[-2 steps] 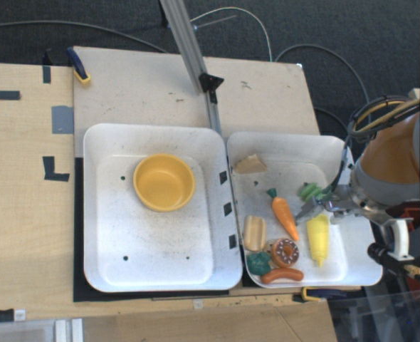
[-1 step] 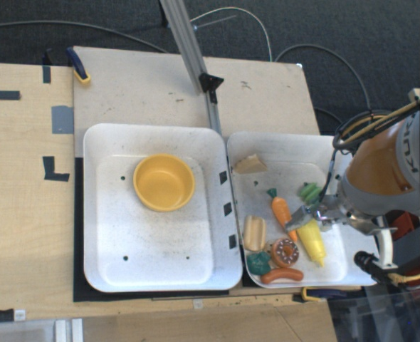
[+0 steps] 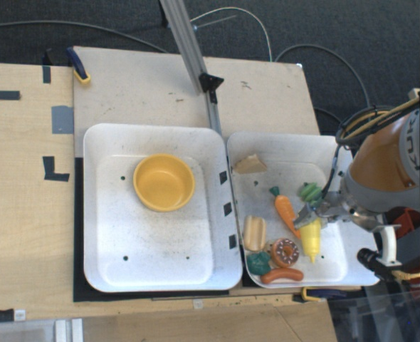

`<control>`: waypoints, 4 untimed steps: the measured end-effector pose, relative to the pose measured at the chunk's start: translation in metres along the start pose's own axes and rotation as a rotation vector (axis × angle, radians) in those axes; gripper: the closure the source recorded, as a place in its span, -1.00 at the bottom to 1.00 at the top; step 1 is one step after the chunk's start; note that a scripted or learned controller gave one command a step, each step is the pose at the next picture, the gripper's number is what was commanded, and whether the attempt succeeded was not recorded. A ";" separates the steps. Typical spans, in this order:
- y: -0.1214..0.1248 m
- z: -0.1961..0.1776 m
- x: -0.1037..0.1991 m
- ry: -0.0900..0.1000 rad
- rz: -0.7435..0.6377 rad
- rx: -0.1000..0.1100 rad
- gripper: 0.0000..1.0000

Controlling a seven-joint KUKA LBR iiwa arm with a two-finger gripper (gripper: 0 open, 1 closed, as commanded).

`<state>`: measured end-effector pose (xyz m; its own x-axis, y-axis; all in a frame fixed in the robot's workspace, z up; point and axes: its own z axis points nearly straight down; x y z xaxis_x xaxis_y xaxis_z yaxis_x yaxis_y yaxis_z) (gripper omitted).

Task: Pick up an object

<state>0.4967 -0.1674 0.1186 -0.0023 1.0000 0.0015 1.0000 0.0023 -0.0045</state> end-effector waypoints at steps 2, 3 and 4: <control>0.001 -0.104 -0.001 -0.003 0.000 -0.007 1.00; 0.008 -0.154 -0.009 -0.004 0.001 -0.009 1.00; 0.023 -0.150 0.051 0.000 -0.005 -0.003 1.00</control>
<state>0.5208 -0.1167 0.2690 -0.0071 1.0000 0.0015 1.0000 0.0071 -0.0011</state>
